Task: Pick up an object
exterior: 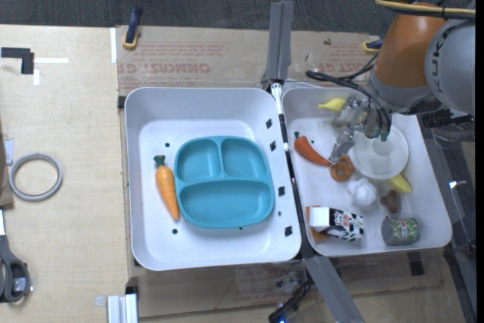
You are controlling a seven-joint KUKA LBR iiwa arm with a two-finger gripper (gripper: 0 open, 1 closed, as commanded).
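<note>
Reaching in from the right, the grey arm [446, 49] with its orange band [404, 49] holds the gripper [346, 144] low over the right bin [435, 185]; the fingers stand slightly apart with nothing between them, their tips just above a small brown round piece [342, 169]. A red pepper [311, 151] lies just left of the fingertips, and a white cup-like item [380, 153] sits just to the right. A yellow piece [333, 104] lies near the bin's far wall. Toward the near edge lie a white lump [364, 193], a yellow banana piece [401, 183], a small brown item [391, 200], a green can [400, 231] and a cow-patterned carton [336, 223]. The left bin [140, 185] holds a blue divided plate [224, 181] with a carrot [167, 189] just beside its left edge. On the bench, well apart, lies a grey tape ring [33, 175].
</note>
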